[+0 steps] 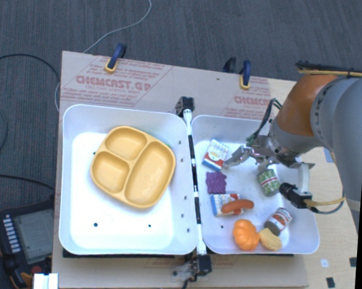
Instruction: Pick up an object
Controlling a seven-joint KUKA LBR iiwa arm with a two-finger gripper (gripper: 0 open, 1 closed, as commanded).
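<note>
The gripper (pixel 250 157) hung over the right bin (pixel 310 241), fingers spread apart with nothing between them. A small green can (pixel 268 181) lay just beside its right finger, a red-and-white packet (pixel 217 154) near its left; the purple grapes (pixel 215 183) sat farther toward the viewer.

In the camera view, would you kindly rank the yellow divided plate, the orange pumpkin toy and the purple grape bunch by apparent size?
1. Yellow divided plate, largest by far.
2. Orange pumpkin toy.
3. Purple grape bunch, close to the pumpkin, so this order is unsure.
</note>
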